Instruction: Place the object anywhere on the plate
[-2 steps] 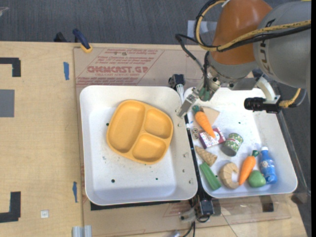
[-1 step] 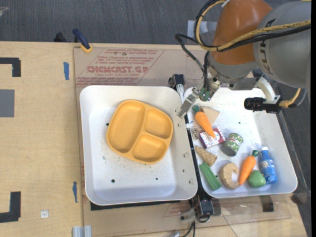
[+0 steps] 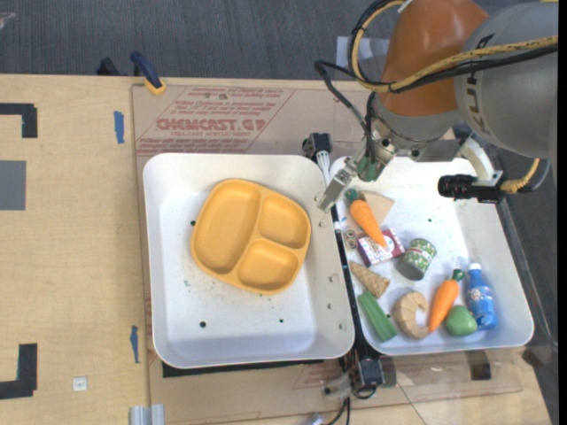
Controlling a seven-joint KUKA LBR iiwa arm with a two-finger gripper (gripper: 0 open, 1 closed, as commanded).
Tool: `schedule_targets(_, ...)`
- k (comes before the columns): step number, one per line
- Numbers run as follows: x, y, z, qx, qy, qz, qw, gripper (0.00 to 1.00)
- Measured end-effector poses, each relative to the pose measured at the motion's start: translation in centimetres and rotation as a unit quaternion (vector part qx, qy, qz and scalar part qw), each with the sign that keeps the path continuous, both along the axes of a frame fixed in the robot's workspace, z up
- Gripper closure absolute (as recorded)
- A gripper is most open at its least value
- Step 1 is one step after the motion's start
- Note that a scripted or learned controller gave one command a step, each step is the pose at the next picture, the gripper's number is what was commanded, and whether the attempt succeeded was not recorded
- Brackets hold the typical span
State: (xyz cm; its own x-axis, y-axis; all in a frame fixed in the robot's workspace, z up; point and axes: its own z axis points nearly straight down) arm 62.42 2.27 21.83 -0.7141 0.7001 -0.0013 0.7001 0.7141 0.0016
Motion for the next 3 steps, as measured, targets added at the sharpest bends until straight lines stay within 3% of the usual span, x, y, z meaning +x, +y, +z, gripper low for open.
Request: schedule_targets(3,0.00,0.00,0.00,0.0000,0.000,0.000,1.0000,0.00)
